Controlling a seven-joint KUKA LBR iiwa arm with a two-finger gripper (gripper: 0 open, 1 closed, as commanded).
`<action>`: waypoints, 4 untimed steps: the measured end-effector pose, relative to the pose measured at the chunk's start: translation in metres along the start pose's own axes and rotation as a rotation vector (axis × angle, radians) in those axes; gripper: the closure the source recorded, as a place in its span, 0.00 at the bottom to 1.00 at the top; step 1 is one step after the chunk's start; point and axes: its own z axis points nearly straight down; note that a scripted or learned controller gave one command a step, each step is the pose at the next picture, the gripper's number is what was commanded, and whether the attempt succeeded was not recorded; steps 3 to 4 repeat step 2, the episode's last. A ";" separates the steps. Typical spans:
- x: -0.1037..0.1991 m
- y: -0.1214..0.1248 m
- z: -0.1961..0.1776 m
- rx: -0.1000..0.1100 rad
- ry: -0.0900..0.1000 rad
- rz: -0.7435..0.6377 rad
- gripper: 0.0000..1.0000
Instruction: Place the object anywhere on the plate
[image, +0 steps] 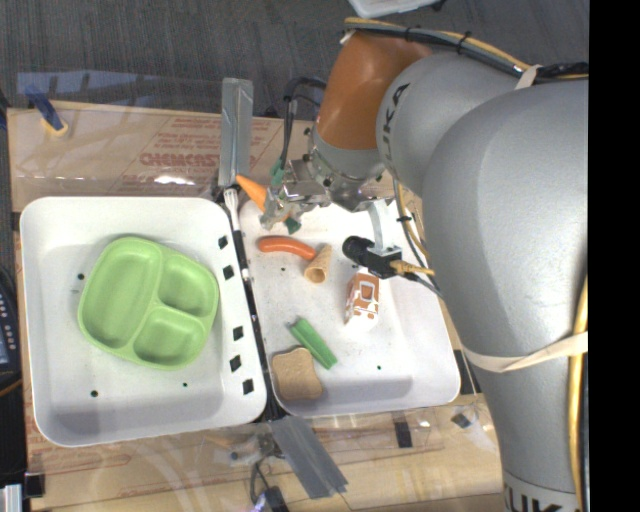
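I cannot tell from here whether the fingers are apart or together; the gripper (283, 205) is hanging low over the far left corner of the right bin (420, 340), right beside a carrot (251, 189) and just above a hot dog (286, 246). An ice cream cone (318, 263), a small carton (363, 299), a green stick (313, 342) and a slice of bread (297, 374) are lying nearby. The green plate (148, 299) is sitting in the left bin (50, 240).

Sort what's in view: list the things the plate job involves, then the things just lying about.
Job:
green plate in the left bin
gripper, over the right bin's far end

Lying about in the right bin:
orange sausage
cone
carton
green stick
bread slice
carrot, at the rim
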 end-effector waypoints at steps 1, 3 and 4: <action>0.048 -0.065 0.001 0.001 0.000 -0.252 1.00; 0.047 -0.065 0.001 0.001 0.000 -0.252 0.00; 0.047 -0.065 0.001 0.001 0.000 -0.252 0.00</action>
